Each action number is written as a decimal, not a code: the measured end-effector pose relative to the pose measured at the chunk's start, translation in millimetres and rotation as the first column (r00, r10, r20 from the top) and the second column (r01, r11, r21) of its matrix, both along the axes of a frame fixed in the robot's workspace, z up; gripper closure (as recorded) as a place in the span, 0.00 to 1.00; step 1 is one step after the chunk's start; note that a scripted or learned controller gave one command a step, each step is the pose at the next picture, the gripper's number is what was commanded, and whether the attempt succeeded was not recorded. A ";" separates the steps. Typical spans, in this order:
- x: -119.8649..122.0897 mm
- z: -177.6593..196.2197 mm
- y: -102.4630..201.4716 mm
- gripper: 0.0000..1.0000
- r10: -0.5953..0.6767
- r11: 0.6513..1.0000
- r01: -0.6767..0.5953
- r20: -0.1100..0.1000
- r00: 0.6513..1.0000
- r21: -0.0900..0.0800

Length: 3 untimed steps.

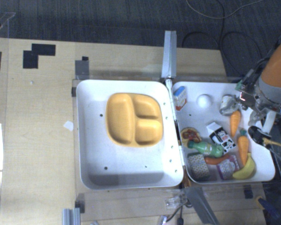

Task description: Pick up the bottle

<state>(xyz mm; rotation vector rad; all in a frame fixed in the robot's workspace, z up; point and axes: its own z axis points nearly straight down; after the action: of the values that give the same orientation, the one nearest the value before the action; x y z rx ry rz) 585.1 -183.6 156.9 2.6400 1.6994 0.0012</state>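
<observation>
A green plastic bottle [205, 148] lies on its side in the right bin [267, 173], near that bin's left wall, with its cap pointing left. It rests among other items and touches a red piece [216, 160] just below it. My gripper [259, 122] hangs over the right side of the same bin, well to the right of the bottle and slightly farther back. Nothing from the bin shows in it. The arm's orange band [277, 69] sits above it at the view's right edge.
Around the bottle lie a black-and-white box [222, 137], two carrots [235, 122], a banana [245, 168], a grey pouch [198, 167], a purple packet [228, 167] and a round toy [191, 135]. The left bin [89, 139] holds a yellow divided plate [133, 119].
</observation>
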 end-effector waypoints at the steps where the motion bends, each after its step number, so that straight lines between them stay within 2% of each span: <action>1: 36.6 89.3 -6.8 0.00 0.233 0.972 -0.233 0.004 0.972 -0.002; 2: 30.0 -14.8 -12.3 0.00 0.335 0.942 -0.335 0.002 0.942 -0.001; 3: -70.7 -68.2 13.4 0.00 0.182 0.983 -0.182 0.008 0.983 -0.001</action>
<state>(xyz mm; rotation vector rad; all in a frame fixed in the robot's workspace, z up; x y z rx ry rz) 514.5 -170.3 88.7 2.4702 1.9312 0.0123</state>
